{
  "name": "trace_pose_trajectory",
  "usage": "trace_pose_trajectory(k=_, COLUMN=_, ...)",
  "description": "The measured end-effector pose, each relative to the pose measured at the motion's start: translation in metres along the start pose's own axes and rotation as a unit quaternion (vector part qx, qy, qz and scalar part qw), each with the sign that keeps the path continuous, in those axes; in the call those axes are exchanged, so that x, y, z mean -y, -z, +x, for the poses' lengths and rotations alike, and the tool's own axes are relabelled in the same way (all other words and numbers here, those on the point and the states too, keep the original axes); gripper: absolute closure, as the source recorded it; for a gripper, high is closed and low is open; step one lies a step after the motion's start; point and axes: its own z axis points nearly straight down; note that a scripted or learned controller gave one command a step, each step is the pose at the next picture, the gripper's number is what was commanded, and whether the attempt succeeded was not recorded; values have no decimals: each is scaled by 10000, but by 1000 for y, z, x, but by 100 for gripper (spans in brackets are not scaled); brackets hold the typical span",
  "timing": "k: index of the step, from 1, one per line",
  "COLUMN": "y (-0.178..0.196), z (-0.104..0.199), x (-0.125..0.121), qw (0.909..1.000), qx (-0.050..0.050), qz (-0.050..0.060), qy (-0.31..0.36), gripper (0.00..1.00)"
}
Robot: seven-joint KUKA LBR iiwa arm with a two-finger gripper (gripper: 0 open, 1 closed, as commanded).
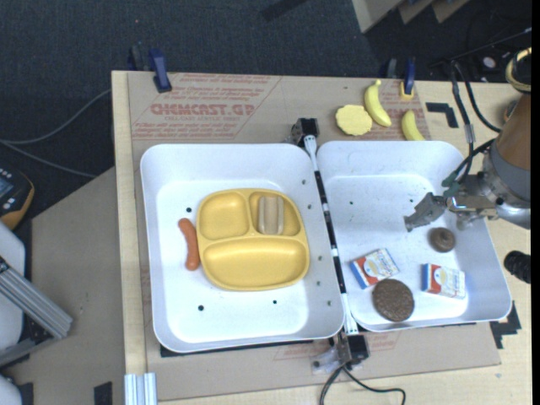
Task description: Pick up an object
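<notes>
1. Along the right bin's (396,163) near edge you have a brown round cookie (393,299) between two small cartons (375,267) (443,280).
2. Further back, near its right wall, a small brown ball (442,240) sits just below the gripper (419,216); whether the gripper is open or closed, you cannot tell.
3. Left bin (169,310): a yellow tray (251,241) sits mid-floor, a sausage (190,243) at its left side.
4. Beyond the bins, on the bench, lie two bananas (377,104) (412,126).

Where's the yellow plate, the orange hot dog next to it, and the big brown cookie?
yellow plate (253,264): camera view, on the bare bottom section of the plate.
orange hot dog (191,243): camera view, on the middle of its length.
big brown cookie (393,299): camera view, on the centre of its round top.
</notes>
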Motion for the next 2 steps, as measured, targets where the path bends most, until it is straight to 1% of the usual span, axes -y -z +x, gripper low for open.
trace_pose_trajectory(k=1, y=-47, z=-72, x=-13, qw=10000, qx=1, qz=17, qy=-26, gripper=0)
trace_pose_trajectory(k=2, y=-141, z=-84, x=-33, qw=10000, qx=-10, qz=34, qy=-3, gripper=0)
